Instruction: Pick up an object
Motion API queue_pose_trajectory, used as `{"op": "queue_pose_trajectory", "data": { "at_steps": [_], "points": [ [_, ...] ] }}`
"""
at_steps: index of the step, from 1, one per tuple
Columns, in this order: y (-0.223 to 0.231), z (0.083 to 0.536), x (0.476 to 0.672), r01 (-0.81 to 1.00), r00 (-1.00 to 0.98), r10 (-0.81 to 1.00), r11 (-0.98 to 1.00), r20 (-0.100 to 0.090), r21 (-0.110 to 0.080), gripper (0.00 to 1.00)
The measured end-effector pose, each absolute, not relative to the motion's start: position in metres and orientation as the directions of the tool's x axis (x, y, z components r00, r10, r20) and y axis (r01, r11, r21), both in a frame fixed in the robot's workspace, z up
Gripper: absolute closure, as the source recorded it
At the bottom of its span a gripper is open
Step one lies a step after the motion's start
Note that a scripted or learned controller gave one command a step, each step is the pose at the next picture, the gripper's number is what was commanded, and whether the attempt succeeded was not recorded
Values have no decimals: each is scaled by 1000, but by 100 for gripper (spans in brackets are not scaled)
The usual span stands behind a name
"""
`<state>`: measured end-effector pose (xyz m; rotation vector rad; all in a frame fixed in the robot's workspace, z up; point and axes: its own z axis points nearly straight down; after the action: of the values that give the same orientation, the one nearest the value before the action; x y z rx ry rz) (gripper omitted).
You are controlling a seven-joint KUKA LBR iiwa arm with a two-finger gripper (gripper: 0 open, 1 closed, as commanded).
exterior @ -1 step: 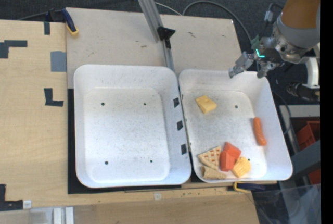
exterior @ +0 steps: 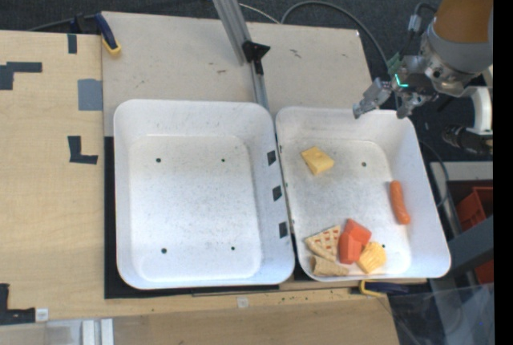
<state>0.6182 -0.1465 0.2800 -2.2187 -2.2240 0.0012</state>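
Gripper (exterior: 385,100) above right bin (exterior: 417,151) rim — finger state unclear, yellow block (exterior: 317,160), carrot (exterior: 399,202) lying unobstructed

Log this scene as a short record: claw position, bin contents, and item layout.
claw: above the far rim of the right bin, holding nothing
left bin: white, no items seen
yellow block: right bin, far middle, alone
orange carrot-like piece: right bin, by the right wall
near cluster: waffle piece, red-orange chunk, small yellow piece, touching
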Motion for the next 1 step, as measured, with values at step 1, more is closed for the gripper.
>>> {"op": "queue_pose_trajectory", "data": {
  "at_steps": [1],
  "points": [
    [-144,215,619,1000,-2,1000,2,0,-8,0]
  ]
}}
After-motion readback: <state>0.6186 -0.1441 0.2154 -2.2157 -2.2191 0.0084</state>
